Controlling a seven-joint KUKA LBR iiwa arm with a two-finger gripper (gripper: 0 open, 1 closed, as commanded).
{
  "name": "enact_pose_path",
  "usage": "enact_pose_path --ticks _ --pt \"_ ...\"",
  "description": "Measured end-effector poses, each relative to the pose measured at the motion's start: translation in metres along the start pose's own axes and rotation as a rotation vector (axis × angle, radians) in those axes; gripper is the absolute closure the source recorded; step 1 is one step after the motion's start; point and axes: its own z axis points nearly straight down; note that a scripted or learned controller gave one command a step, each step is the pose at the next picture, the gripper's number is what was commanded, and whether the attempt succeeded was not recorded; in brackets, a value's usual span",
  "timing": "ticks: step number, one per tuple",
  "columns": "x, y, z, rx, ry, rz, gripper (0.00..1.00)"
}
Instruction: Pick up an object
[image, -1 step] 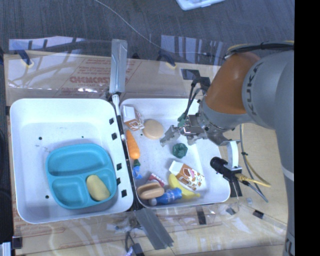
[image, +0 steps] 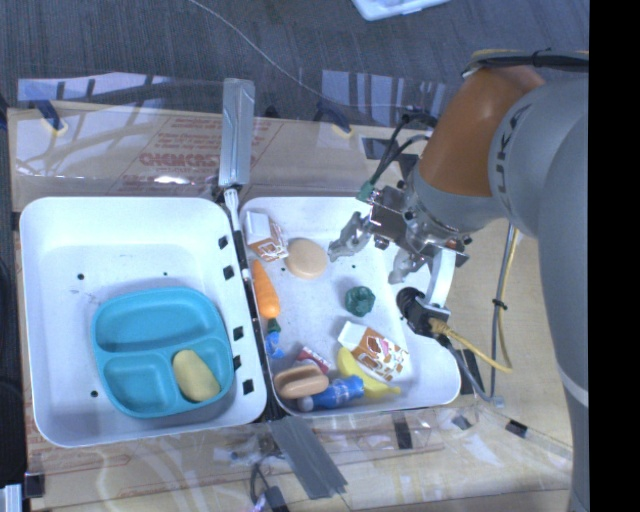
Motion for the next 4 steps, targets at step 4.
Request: enact_pose_path --ticks 4 --pt "-0.092 0.016 0.107 0.003 0.001 -0.667 0.00"
